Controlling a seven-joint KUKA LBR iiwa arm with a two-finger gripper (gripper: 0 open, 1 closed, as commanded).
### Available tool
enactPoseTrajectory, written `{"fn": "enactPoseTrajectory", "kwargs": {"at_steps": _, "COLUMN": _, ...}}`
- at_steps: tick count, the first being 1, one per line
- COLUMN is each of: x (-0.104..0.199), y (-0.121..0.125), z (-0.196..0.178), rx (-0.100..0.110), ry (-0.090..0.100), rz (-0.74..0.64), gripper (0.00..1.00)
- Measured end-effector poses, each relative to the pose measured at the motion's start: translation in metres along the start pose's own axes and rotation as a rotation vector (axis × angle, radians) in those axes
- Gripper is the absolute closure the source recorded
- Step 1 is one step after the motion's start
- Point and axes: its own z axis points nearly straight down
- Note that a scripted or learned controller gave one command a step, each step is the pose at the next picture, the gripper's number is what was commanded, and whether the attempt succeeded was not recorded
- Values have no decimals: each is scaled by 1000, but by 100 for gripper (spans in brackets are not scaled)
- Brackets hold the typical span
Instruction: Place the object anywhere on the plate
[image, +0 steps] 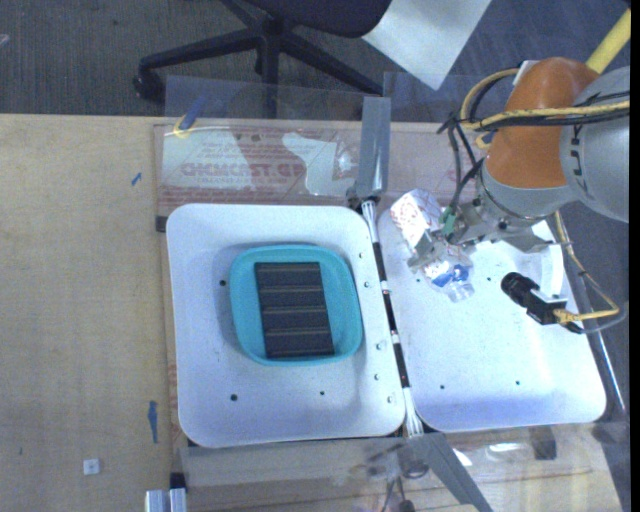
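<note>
Near the right bin's (500, 400) far left corner, the gripper (437, 252) meets a crumpled packet (447, 277), grip unclear. On the left bin's plate (243, 290), a dark slab (294, 310) lies lengthwise near-to-far.

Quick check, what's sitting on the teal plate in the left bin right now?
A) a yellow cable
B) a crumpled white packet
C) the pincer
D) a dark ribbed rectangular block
D: a dark ribbed rectangular block lies flat in the middle of the teal plate in the left bin, while the arm works over the right bin.
</note>
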Motion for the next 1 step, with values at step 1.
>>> {"fn": "enactPoseTrajectory", "kwargs": {"at_steps": 1, "x": 0, "y": 0, "z": -1, "rx": -1, "ry": 0, "rz": 0, "gripper": 0}}
